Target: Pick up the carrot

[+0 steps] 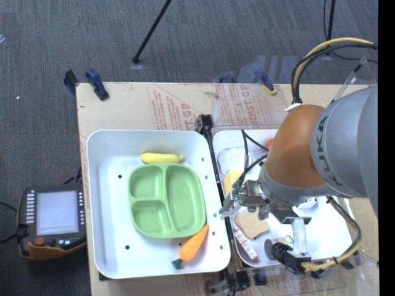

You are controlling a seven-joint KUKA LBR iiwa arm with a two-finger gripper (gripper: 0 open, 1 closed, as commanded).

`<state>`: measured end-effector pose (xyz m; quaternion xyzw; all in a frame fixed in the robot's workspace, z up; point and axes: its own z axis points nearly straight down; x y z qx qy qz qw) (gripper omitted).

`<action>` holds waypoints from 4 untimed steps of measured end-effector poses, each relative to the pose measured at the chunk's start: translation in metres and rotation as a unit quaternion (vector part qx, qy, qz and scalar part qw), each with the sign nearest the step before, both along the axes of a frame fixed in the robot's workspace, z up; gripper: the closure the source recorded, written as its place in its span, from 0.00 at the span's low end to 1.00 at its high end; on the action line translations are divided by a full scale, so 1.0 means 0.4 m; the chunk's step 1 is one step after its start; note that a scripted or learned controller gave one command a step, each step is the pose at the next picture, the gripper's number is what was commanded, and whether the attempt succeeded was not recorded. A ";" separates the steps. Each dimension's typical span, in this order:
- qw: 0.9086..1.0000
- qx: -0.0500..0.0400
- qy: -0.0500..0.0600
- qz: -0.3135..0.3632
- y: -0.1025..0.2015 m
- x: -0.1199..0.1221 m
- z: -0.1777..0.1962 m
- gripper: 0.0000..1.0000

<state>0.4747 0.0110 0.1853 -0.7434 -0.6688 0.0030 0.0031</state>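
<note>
The arm [308, 153] covers most of the right bin [345, 227], hiding the end effector, so its state cannot be told. The carrot [194, 244] lies in the left bin [102, 165], touching the green plate's [166, 200] near right corner, close to the bin's front wall

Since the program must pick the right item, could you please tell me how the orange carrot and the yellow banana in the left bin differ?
The orange carrot with a green stem end lies slanted at the near right corner of the green divided plate; the yellow banana lies nearly level beyond the plate's far edge. The carrot tapers; the banana is slim and even. Both lie on the white left bin floor.
</note>
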 end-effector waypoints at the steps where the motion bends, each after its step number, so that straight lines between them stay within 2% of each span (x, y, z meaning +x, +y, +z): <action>1: 0.983 0.001 -0.001 0.182 -0.075 0.001 0.001 0.00; 2: 0.983 0.002 0.001 0.181 -0.075 0.001 0.021 1.00; 3: 1.000 0.000 0.000 0.023 -0.065 0.000 0.000 1.00; 4: 0.977 0.001 -0.003 0.213 -0.069 0.004 0.098 1.00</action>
